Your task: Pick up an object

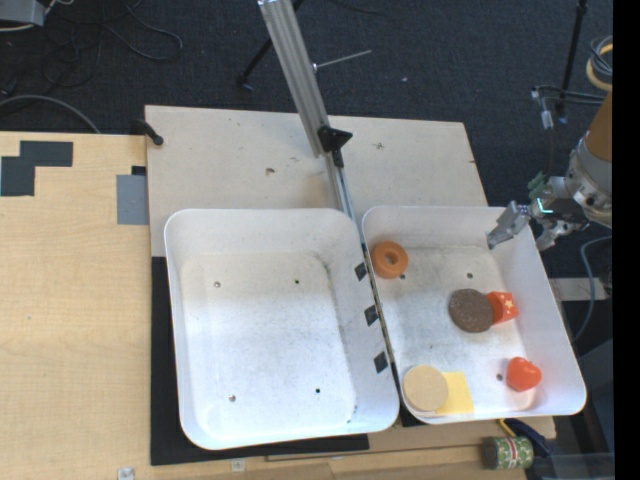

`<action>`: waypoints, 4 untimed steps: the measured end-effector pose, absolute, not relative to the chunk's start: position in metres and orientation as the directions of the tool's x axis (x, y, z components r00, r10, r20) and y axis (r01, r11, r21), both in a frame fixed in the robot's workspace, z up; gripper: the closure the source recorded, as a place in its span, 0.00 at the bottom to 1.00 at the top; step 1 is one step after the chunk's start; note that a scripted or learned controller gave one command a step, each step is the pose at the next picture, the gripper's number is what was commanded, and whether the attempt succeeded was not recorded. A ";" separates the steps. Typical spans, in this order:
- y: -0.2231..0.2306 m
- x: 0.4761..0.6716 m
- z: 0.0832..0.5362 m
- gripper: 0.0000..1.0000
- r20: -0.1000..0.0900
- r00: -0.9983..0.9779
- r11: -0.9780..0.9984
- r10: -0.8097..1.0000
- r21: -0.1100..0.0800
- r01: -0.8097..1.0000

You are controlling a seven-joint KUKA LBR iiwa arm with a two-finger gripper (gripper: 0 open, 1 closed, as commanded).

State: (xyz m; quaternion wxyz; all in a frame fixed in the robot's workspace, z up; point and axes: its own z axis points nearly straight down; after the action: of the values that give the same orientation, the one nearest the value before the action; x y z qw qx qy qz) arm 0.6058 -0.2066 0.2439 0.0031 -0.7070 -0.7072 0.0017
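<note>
Orange ring (389, 259) — brown disc (470, 311).

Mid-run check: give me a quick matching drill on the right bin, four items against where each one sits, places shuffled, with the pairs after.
Items:
1. orange ring
2. brown disc
3. tan disc
4. gripper

Places:
A. near-left corner of the right bin, beside a yellow block
B. over the bin's far-right corner
C. far-left part of the bin, next to the divider
D. mid-bin, against an orange-red piece

Pairs: 1-C, 2-D, 3-A, 4-B
</note>
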 end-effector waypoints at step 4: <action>-0.200 0.607 0.090 0.00 0.000 0.000 0.000 1.000 -0.002 1.000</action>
State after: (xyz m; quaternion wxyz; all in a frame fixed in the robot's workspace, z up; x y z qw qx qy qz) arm 0.6069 -0.2004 0.0900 0.0010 -0.7072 -0.7070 0.0007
